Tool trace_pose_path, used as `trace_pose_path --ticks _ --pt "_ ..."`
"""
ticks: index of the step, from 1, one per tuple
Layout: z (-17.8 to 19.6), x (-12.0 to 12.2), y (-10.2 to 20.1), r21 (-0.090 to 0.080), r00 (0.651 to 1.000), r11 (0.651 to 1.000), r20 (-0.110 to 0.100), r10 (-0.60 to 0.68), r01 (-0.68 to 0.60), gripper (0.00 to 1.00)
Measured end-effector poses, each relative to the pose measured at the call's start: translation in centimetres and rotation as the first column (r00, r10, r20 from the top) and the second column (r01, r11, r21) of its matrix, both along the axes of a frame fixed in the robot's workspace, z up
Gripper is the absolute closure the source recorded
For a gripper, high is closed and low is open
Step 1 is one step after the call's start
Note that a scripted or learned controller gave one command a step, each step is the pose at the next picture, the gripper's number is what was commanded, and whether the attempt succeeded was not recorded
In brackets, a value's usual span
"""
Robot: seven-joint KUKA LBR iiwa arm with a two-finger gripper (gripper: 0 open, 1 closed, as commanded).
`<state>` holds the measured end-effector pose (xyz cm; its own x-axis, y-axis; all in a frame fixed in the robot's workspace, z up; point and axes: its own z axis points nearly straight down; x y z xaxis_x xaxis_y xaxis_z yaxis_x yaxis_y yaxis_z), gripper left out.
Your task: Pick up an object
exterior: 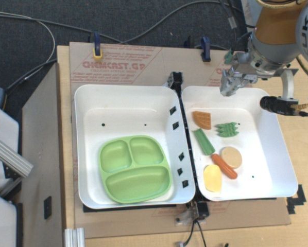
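Lying in right bin, orange hotdog, slim, slanted, touching yellow piece

Red print, seemingly "CHOKCAST.G.P.", on the cardboard sheet

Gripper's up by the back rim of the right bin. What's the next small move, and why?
Probably bring the gripper forward and down over the orange wedge-shaped toy: it hangs above the right white bin's back rim, holding nothing, and that toy lies nearest.
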<state>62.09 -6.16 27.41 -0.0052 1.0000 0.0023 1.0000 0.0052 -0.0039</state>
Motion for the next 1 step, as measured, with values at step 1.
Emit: trace_pose_path --ticks 1 --pt "-1.30 -0.60 6.34 0.001 1.000 1.000 0.000 0.002 -0.002 1.00"
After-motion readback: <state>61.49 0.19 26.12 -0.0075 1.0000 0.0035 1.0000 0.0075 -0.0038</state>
